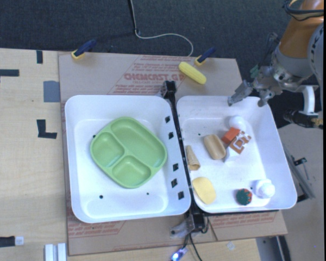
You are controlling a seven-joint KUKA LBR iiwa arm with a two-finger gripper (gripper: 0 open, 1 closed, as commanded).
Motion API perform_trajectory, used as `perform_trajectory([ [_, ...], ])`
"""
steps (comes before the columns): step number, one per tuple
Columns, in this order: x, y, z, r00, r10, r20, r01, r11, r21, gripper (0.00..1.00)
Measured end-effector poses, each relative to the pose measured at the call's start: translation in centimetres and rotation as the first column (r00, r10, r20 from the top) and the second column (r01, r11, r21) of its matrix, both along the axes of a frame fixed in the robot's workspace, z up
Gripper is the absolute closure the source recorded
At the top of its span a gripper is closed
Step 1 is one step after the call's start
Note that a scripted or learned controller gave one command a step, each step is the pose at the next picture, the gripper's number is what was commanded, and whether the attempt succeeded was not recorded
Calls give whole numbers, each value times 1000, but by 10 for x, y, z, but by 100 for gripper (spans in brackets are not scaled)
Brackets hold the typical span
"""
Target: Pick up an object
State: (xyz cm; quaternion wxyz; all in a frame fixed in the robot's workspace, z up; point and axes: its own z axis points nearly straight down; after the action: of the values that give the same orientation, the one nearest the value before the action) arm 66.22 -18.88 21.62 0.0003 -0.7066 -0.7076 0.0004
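While the grey arm (301,42) reaches in from the right, its hand (249,95) hangs over the far rim of the right bin (280,145) with fingers spread, gripping nothing. Just below it in that bin lie a white ball (236,122), an orange-and-white block (237,139) and a tan bread roll (214,146). Nearer the front edge sit a yellow oval (204,190), a green ball (243,196) and a white toy (264,188). The left bin (81,145) holds a green divided plate (129,151). A yellow piece (192,73) rests on the cardboard (141,75) behind the bins.
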Motion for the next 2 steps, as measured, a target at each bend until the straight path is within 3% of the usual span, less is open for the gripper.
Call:
perform_trajectory([
  [1, 4, -34, -139, 1000, -1, -7, 1, 1000, 4, 0],
  [2, -50, 24, -131, 1000, 2, -2, -2, 1000, 1, 0],
])
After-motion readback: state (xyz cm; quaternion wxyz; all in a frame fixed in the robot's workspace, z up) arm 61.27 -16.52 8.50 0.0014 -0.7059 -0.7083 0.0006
